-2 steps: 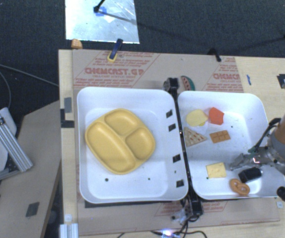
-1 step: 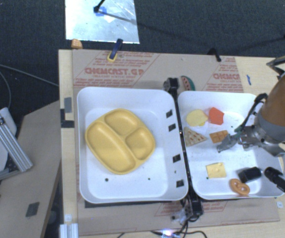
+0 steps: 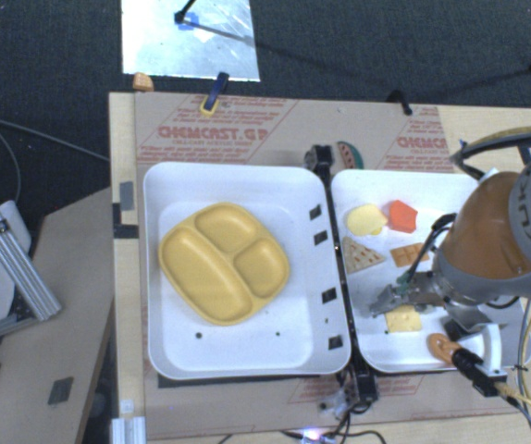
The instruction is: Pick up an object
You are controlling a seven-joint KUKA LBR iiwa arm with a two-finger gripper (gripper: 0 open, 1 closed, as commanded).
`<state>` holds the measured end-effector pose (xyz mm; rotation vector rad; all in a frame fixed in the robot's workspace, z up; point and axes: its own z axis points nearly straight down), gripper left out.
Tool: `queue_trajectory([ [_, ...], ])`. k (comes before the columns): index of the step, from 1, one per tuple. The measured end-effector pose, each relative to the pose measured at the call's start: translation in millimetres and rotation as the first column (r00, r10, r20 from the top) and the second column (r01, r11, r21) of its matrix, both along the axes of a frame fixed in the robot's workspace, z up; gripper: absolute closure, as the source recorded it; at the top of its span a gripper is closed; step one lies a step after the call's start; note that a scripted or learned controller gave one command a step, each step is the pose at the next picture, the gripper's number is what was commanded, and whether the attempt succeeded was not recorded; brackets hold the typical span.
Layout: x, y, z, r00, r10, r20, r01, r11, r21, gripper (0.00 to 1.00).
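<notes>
Brown piece [image 3: 441, 345]: nearest the camera, it lay at the front edge of the right bin [image 3: 363, 354], just beside the arm's wrist.
Pale yellow block [image 3: 404, 320]: it sat on the bin floor right under the hand, touching or almost touching it; which one I could not tell.
Hand [image 3: 384, 299]: it hung low in the right bin, pointing toward the divider between the bins; how far it was open, and whether it had hold of anything, I could not tell at this slant.
Arm [image 3: 497, 239]: grey, with its orange band, it came in from the right and covered the right side of that bin.
Cracker pieces: a triangular one [image 3: 362, 253] lay near the divider, and a small orange-brown square [image 3: 406, 253] lay just beside it, partly behind a cable.
Yellow round piece [image 3: 365, 219]: it rested toward the back of the right bin, with a red-orange piece [image 3: 402, 215] just beside it.
Left bin [image 3: 182, 350]: it held a yellow divided tray [image 3: 224, 262], lying flat and turned at an angle.
Table [image 3: 247, 132]: brown board with red lettering showed behind the bins, with a blue and yellow clip [image 3: 215, 94] at its far edge.
</notes>
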<state>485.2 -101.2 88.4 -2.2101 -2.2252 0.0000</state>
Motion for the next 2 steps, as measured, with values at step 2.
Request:
queue_trajectory([
  [2, 3.4, 81.5, 100.6, 1.0, 0.006, 0.013, -0.006, 1.0, -0.001, 1.0],
])
